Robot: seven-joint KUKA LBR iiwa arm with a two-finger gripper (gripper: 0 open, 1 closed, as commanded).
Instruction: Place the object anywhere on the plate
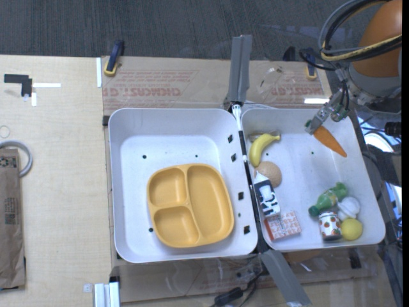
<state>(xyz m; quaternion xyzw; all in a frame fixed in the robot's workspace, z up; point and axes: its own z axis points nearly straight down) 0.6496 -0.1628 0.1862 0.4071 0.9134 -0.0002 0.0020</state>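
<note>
The yellow three-compartment plate (190, 204) lies in the left bin (128, 171) with nothing on it. My gripper (321, 124) hangs over the far right part of the right bin (300, 171), below the orange-banded wrist. An orange carrot (332, 142) slants down to the right from the fingertips, its thick end pinched between them. The gripper is shut on that end.
The right bin also holds a banana (262, 147), a brown egg-like ball (269, 172), a black-and-white box (268, 199), a red patterned packet (283, 225), a green vegetable (328, 197), a small jar (330, 226) and a lemon (351, 229). A grey divider (239, 75) stands between the bins.
</note>
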